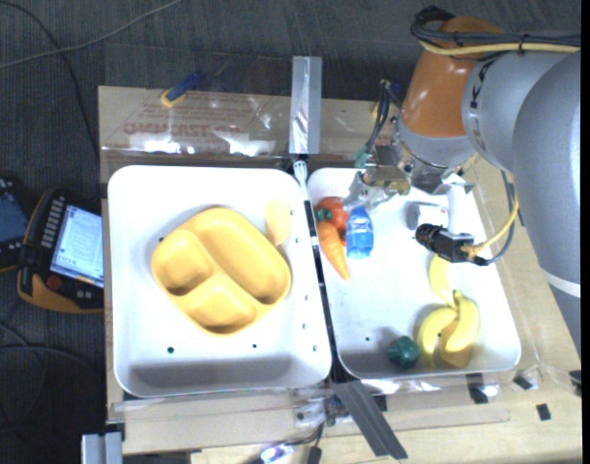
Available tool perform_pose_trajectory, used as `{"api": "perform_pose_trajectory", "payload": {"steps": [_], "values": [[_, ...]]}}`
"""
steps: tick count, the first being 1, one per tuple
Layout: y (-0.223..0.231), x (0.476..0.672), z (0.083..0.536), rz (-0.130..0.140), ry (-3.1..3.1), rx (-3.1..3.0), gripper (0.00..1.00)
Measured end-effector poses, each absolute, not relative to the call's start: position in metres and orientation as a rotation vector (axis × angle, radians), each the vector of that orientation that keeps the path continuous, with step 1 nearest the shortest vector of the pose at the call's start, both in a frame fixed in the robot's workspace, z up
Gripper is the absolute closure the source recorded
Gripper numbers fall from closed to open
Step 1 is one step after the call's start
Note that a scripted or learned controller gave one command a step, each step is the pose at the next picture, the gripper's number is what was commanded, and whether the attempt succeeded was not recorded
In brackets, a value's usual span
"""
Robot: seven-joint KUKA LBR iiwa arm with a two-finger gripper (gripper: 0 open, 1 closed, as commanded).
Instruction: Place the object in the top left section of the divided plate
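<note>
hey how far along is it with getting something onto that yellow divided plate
Nothing looks done yet: the yellow divided plate in the left bin has nothing in its sections. In hand: the gripper is low over the right bin, right by the blue object and carrot; a grasp isn't clear. Left: lift an item, carry it over, and release it in the top left section.

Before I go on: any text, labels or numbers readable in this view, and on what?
None can be read.
Clear plastic sheet behind the bins: faint reddish print, too blurred to read.
Handheld pendant left of the bench: lit screen, contents too small to read.
</note>
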State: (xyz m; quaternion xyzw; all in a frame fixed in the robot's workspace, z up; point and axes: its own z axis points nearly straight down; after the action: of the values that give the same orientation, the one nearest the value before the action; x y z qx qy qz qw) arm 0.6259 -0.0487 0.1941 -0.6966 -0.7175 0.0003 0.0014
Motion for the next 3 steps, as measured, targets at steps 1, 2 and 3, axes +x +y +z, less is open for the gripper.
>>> {"api": "perform_pose_trajectory", "payload": {"steps": [1,2,3], "values": [[0.052,0.636,0.196,0.005,-2.192,-2.248,1.00],[0.072,0.546,0.182,0.006,-2.238,-2.200,1.00],[0.143,0.543,0.126,-0.014,-2.167,-2.284,1.00]]}}
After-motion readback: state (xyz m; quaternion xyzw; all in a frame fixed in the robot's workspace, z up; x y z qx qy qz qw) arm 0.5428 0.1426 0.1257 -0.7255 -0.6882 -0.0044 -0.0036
